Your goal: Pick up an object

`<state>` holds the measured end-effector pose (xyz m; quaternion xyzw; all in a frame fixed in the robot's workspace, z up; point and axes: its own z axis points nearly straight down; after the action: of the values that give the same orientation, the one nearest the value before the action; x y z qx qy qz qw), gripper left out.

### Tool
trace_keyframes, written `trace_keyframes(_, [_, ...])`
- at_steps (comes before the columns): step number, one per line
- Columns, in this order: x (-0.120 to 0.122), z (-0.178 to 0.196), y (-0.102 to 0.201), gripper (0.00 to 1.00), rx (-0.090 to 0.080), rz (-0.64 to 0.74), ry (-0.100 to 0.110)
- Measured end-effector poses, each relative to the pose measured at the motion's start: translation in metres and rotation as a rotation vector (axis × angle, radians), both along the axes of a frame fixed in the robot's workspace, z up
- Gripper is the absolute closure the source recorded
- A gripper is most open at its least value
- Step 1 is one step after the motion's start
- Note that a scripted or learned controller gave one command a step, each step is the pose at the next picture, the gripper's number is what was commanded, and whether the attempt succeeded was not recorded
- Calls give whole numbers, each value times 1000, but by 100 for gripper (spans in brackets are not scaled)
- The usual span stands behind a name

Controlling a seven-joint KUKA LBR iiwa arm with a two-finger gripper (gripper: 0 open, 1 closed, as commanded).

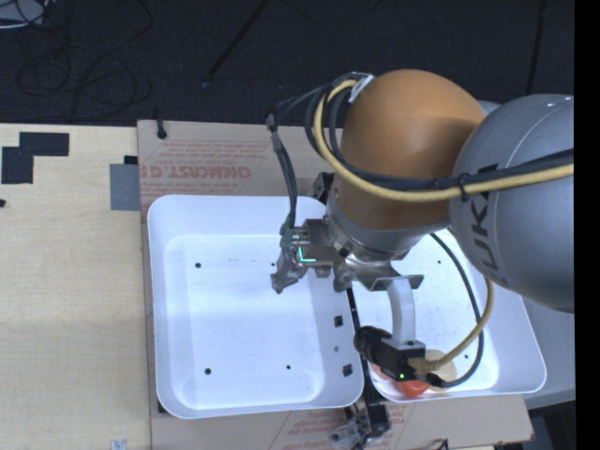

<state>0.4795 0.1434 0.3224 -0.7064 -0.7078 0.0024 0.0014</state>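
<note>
At lower right, in the right bin's (511, 345) near corner, lies an orange-red thing (413, 390), half hidden; we judge it light, rigid, best taken by its exposed edge. Farther up, the jaws hang above the left bin (206, 326); open or closed, we cannot tell.

Bright, even light; white bin (234, 345) nearly washed out; faint shadow beneath arm (403, 148); dark background; mild softness.
</note>
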Motion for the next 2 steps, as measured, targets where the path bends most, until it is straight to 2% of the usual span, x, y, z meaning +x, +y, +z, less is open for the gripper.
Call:
trace_keyframes(1, [-4,17,17,0,1,1,-2])
trace_keyframes(2, [21,-120,-15,0,-6,-6,12])
